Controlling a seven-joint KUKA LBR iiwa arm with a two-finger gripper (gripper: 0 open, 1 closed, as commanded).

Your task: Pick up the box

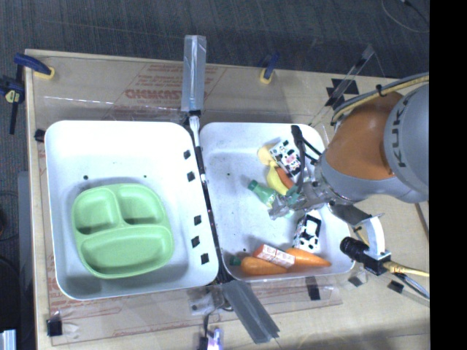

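Two glossy white plastic bins (pixel 117 133) are sitting side by side on the table (pixel 241 79). A smooth green divided tray (pixel 122 230) is lying in the left bin. In the right bin, the small white box (pixel 309 232) with black markings is resting just above a carrot (pixel 281 262). The pincer (pixel 286 204) is hovering beside it; I cannot tell its opening.
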